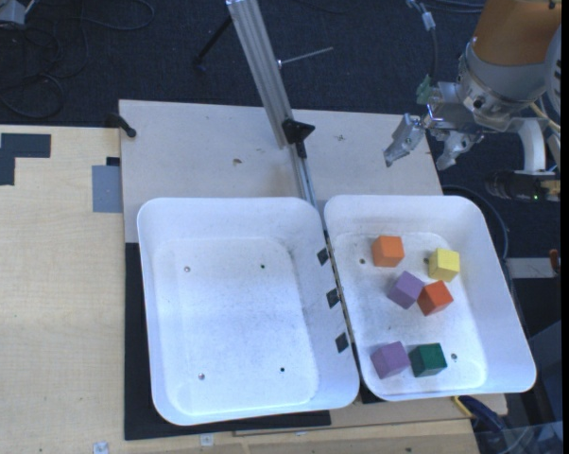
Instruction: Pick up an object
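My gripper (pixel 424 146) hangs up high above the bench, past the far edge of the right bin (pixel 505 282), toward its far right corner. Fingers spread apart, one dark finger (pixel 402 142) angled left, the other to the right of it, nothing between them. Orange band on the arm (pixel 517 15) sits above the wrist at top right.

Below and nearer to me, the right bin holds six blocks, all well apart from my gripper. Orange cube (pixel 388 250) is nearest the far side, left of centre. Yellow cube (pixel 443 263) is to its right, near the right wall. Purple cube (pixel 405 288) sits mid-bin, touching or just beside a second orange block (pixel 435 297) on its right; can't tell if they touch. Toward the near edge, another purple block (pixel 389 358) just beside a green cube (pixel 427 358), green on the right.

Left bin (pixel 162 253) sits side by side with the right one, rims touching along the middle, black clips (pixel 332 297) on that seam. A slanted aluminium rail (pixel 264 71) runs from top centre down to the seam between the bins.
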`<state>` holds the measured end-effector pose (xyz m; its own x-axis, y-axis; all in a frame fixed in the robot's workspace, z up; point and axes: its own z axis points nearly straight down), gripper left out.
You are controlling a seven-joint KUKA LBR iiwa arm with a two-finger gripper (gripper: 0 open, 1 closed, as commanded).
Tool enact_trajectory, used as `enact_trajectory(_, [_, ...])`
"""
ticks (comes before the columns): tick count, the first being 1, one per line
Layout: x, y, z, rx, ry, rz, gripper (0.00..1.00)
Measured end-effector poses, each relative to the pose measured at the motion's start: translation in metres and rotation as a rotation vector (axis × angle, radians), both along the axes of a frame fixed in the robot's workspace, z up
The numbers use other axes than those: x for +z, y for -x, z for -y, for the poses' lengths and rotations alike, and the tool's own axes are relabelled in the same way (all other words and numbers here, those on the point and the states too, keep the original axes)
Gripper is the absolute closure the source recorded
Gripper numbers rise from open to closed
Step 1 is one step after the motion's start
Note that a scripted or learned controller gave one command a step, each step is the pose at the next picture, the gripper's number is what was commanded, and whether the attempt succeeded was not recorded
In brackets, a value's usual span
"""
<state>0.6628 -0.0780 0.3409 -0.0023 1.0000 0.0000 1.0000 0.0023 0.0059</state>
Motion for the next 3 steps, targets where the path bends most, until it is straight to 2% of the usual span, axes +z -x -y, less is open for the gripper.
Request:
enact_trajectory(1, [-0.156, 0.024, -0.011, -0.001, -0.001, -0.017, 0.0])
enact_trajectory(2, [-0.23, 0.021, 0.038, 0.0, 0.0, -0.005, 0.0])
enact_trajectory(3, [-0.145, 0.021, -0.018, 0.002, -0.002, 0.0, 0.0])
